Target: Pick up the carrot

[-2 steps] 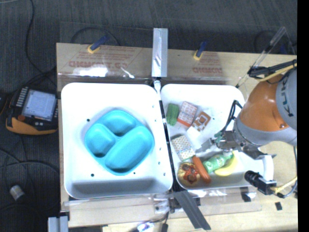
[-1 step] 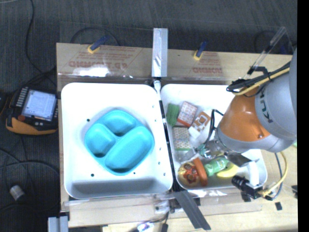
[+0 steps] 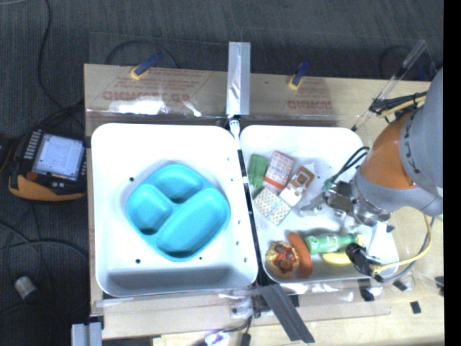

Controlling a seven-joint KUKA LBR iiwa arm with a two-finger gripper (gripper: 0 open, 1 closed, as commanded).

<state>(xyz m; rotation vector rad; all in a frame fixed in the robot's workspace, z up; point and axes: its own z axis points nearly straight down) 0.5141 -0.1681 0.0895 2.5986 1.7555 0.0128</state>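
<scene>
Judging by looks, the carrot (image 3: 300, 253) is a light, rigid, smooth toy lying slanted near the front of the right bin (image 3: 317, 137), wedged between a round red-yellow item (image 3: 282, 259) and a green bottle (image 3: 328, 243), touching both. Best hold is across its orange mid-body (the ends are crowded). Jaws (image 3: 344, 202) hang above the bin; cannot tell their state

No text can be read; faint red lettering on the clear sheet (image 3: 155, 92) behind the bins is too blurred.
</scene>
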